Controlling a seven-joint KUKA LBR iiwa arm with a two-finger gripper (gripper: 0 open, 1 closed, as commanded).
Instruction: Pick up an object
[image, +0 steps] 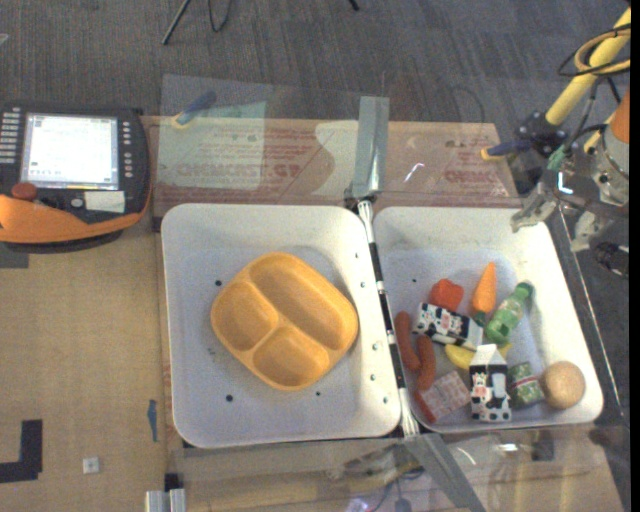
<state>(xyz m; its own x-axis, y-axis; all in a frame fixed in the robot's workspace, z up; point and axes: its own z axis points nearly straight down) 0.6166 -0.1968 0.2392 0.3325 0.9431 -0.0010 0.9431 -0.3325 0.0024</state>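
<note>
Gripper (540, 205) hangs at right bin's (400, 235) far right corner; finger state can't be told. Toys heaped along near edge: carrot (485, 288), bottle (508, 312), cartons (488, 385). Risk: tight packing, so fingers straddle two or slip off.

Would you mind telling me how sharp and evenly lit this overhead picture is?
In the camera view, light is soft and even across both white bins; the orange tray casts only a faint shadow; the small items, such as the carrot, look slightly blurred; the pendant screen is washed out by glare.
</note>
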